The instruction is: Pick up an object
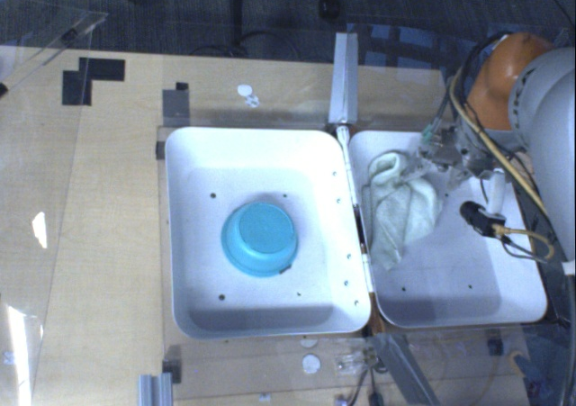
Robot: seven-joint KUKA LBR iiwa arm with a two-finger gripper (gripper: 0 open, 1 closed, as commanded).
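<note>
Cloth (400,211) lay crumpled in the right bin (468,301), long axis running top to bottom; gripper (441,157) met its upper end, jaw state unclear.

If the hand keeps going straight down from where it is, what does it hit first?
Most likely the white cloth in the right bin: the hand sits over the cloth's upper right edge. Depth is hard to judge, so it may already touch.
</note>
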